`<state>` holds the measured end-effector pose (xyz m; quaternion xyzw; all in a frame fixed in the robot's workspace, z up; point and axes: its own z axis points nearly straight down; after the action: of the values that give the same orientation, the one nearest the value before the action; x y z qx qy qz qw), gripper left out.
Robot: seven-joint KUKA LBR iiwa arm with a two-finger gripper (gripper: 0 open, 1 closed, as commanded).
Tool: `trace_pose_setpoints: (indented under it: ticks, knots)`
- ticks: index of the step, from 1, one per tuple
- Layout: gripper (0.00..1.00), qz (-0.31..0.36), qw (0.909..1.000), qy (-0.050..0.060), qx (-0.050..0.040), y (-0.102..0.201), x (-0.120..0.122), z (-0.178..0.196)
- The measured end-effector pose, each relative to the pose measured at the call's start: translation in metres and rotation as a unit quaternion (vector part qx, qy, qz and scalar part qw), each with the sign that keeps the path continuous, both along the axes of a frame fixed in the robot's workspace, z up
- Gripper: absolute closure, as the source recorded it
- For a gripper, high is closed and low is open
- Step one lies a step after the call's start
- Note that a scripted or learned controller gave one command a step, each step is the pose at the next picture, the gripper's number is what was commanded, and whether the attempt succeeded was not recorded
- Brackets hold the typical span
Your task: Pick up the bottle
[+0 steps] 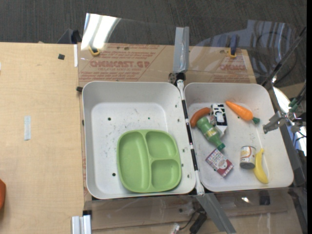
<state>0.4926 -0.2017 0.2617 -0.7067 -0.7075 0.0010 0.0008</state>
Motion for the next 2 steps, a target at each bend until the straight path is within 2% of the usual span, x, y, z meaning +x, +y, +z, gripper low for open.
trace_pose_setpoints:
  ticks: [1,2]
  knots:
    - [0.00,0.026,0.9997,0.000,0.0003,0.014,0.072,-0.136]
    - [0.00,0.076,0.9971,0.000,0.0005,0.102,0.031,-0.171]
